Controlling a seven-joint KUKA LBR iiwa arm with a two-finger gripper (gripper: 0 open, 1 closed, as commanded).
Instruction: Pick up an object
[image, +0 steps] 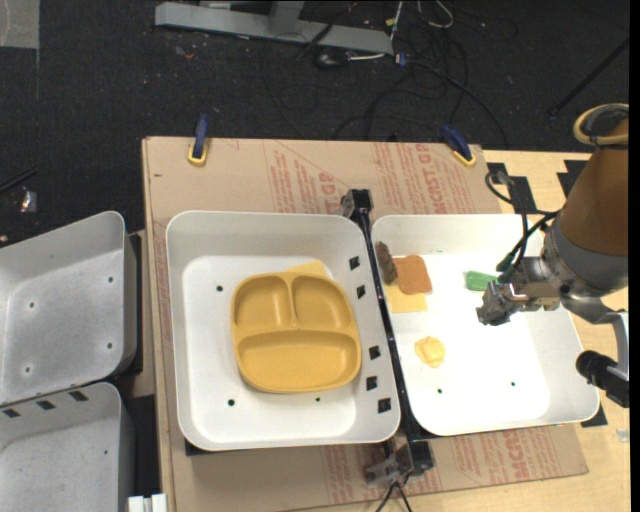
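In the right bin (520, 400) lie an orange-brown flat piece (411, 275) on a pale yellow sheet (402, 297), a small yellow lump (430, 351) and a green object (480, 281). My gripper (493, 307) hangs low over the right bin, just below and right of the green object. The grey arm with its orange band reaches in from the right. A dark brown piece (383, 262) lies by the divider between the bins.
The left bin (200, 410) holds a yellow compartment plate (296, 333). Both bins rest on a cardboard sheet (300, 165) held by blue-and-yellow clamps. Another white tray (60, 290) lies off the bench at the left. Cables run along the floor behind.
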